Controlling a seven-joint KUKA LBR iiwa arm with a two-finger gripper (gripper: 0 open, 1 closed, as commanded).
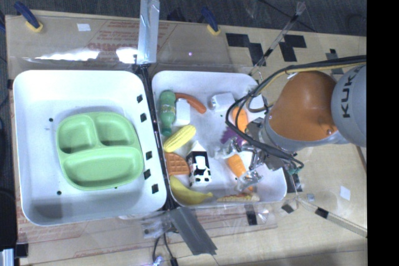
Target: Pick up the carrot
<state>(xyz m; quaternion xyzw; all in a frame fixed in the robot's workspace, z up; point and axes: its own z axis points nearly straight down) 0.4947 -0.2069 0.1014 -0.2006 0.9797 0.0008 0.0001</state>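
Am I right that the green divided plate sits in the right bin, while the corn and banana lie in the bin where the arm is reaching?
Not quite: the camera view shows the green divided plate in the left bin. The corn and banana do lie in the right bin, where the arm is reaching.
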